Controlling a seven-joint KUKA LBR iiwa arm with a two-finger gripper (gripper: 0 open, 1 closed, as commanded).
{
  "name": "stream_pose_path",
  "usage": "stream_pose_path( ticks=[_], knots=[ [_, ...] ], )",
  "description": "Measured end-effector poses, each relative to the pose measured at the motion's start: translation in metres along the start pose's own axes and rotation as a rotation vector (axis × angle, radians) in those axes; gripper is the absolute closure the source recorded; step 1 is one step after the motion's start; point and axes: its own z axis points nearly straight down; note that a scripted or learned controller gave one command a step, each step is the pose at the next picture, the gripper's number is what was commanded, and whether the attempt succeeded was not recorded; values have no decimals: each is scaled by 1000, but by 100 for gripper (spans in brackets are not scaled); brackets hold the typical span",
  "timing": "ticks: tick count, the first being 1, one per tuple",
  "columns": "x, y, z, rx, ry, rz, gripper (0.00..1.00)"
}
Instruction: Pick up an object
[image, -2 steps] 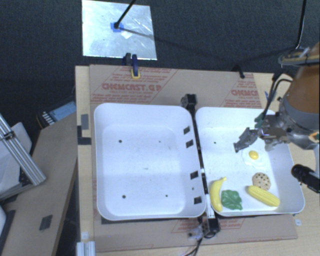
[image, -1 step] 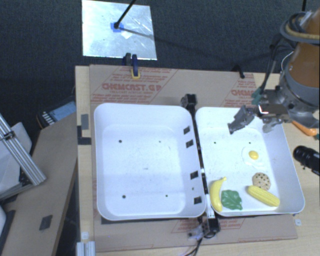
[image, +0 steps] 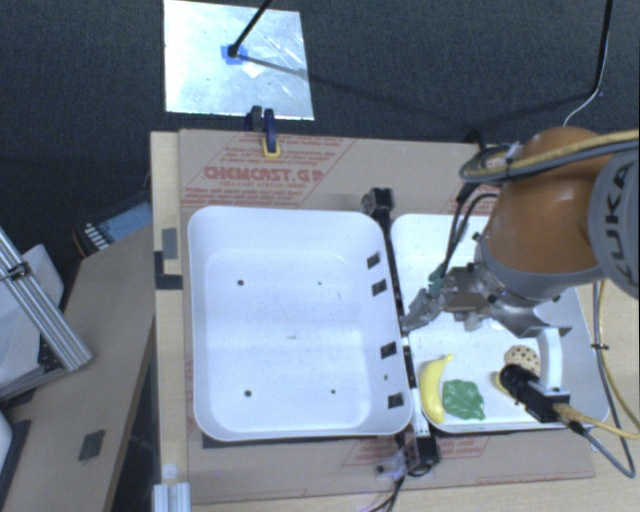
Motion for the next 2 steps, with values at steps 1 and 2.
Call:
stream_pose_path(
  ticks=[1, 2],
  knots=[
    [58, 1, -126, -25, 3, -8, 0],
    [91, -1, -257, -32, 5, -7, 0]
  ],
)
